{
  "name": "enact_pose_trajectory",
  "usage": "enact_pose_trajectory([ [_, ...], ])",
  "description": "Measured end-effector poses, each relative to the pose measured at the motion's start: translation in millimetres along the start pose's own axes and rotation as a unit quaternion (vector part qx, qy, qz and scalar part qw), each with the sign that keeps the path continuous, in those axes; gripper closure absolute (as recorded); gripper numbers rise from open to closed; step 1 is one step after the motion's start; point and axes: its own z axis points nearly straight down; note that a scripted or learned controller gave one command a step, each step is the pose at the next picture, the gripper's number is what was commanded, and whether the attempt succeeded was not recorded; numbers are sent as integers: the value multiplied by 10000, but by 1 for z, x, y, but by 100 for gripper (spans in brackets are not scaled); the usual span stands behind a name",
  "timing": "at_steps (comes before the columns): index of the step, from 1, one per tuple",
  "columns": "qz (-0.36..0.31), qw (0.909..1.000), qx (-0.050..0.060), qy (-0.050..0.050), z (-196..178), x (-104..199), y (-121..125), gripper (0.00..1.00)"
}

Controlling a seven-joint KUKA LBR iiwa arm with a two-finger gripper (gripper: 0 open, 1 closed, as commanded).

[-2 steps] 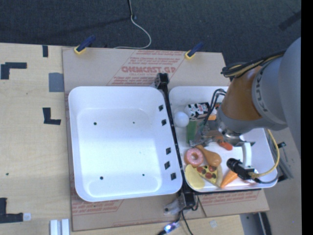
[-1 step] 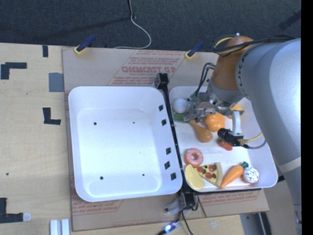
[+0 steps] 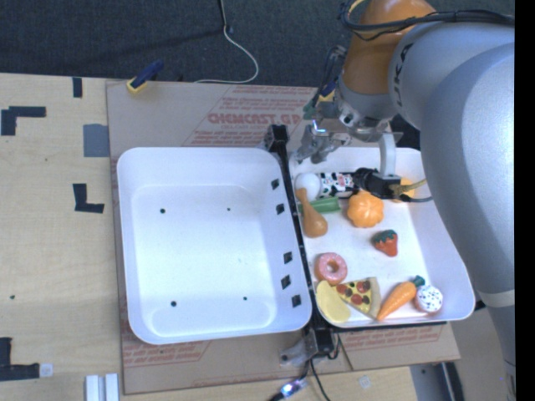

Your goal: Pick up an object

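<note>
Camera view: tool (image 3: 320, 143) above white egg (image 3: 307, 182) in right bin (image 3: 451, 257)

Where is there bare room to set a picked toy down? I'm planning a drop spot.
The left bin has a bare floor from wall to wall. The right bin is crowded: doughnut, pizza slice and carrot in front, orange pumpkin near the gripper. A small bare patch lies right of the strawberry.
</note>
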Motion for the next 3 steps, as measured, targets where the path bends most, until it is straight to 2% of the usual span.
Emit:
enact_pose_trajectory([
  [1,44,9999,100,-5,7,13,-88,100],
  [2,11,10000,63,0,8,72,-50,100],
  [3,11,10000,-26,6,-134,117,2,100],
])
